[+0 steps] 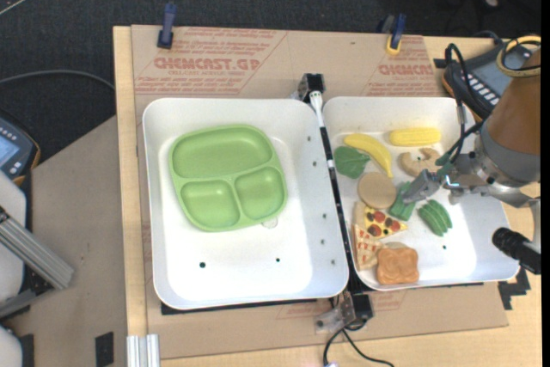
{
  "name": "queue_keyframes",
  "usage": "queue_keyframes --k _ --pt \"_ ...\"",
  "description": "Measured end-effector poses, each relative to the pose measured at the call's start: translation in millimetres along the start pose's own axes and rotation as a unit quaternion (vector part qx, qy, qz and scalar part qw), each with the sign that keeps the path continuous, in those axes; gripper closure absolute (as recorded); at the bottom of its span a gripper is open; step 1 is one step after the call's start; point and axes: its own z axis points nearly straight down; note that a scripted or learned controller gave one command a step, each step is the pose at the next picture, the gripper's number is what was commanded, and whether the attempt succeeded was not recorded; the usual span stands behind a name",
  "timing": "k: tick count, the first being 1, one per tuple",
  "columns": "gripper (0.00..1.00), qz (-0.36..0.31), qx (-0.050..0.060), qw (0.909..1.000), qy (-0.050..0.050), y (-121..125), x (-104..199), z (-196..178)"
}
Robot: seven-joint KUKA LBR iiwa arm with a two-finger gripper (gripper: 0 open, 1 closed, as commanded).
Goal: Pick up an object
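From the overhead camera, two shallow white plastic bins sit side by side on a brown cardboard-covered bench [215, 47]. The left bin [172, 253] holds a light green plastic divided plate [228, 176] with three compartments, lying flat towards the bin's upper left.

The right bin [464, 258] carries a scatter of toy food. A yellow plastic banana [371, 150] lies at a slant near the bin's upper left, with a dark green leaf-shaped piece [349, 161] touching its lower side. A yellow corn cob [414, 136] lies flat near the far wall. A tan mushroom-like piece [418, 160] sits just below the corn. A round tan disc resembling a cookie [375, 189] lies near the middle, and below it a pizza slice with red and yellow topping [375, 228]. A browned orange piece like fried chicken [397, 264] rests near the bin's near wall. A ridged green vegetable piece [435, 217] lies to the right of the pizza.

The grey arm with its orange band [520, 125] reaches in from the right. The gripper [411, 195] is low over the middle of the right bin, its tips at a small dark green piece [402, 207] lying between the cookie and the ridged vegetable. Whether that claw is clenched or released cannot be told here, nor whether it grips the green piece.
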Motion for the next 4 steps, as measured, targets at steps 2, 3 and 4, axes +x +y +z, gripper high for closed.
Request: queue_keyframes --k 2,3,4 --pt "0.00 -0.001 -0.002 1.0000 0.001 -12 64 -4" --pt "0.00 0.001 -0.002 1.0000 -0.001 -18 52 -19" --pt "0.00 -0.002 0.002 1.0000 0.001 -18 90 2"
